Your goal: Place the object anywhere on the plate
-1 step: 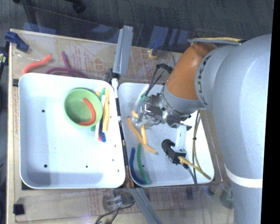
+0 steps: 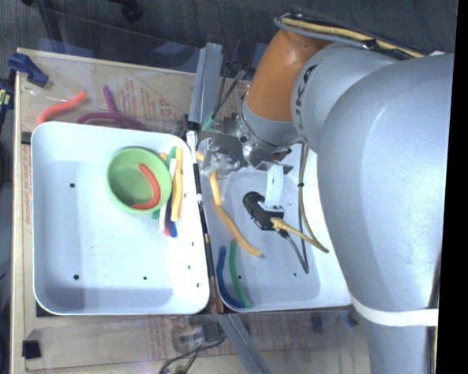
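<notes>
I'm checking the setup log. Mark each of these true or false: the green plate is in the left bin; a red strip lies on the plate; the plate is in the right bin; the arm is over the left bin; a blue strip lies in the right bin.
1. The green plate is in the left bin: true.
2. A red strip lies on the plate: true.
3. The plate is in the right bin: false, it is in the left one.
4. The arm is over the left bin: false, it is over the right bin.
5. A blue strip lies in the right bin: true.

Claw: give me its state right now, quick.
Claw: cannot be told from the camera view; it sits low over the right bin, close to the wall shared with the left bin, and the wrist hides it.
</notes>
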You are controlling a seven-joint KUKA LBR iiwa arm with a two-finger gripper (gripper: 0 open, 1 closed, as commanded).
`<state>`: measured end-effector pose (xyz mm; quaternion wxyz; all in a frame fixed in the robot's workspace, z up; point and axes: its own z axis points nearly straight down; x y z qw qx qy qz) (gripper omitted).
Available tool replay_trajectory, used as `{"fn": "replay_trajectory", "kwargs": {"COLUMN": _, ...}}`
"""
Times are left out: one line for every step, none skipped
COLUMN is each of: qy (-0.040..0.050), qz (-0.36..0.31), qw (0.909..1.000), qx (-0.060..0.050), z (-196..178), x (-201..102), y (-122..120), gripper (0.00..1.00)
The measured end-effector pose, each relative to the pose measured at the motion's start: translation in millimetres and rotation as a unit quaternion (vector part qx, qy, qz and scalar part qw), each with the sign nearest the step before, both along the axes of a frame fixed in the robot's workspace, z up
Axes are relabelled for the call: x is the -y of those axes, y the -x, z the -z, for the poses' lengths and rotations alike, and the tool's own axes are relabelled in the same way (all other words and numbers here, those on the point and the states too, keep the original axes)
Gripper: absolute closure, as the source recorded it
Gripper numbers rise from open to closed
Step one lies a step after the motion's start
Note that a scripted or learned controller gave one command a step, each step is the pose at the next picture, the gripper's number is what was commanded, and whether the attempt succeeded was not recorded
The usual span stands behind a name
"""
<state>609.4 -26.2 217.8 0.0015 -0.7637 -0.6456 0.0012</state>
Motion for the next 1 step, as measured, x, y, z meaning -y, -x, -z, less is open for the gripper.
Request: {"fn": "replay_trajectory", "kwargs": {"qy": -0.0001, "qz": 0.000, "qw": 1.0000, "qx": 0.000, "z": 0.0, "x": 0.2, "y": 0.0, "gripper": 0.00}}
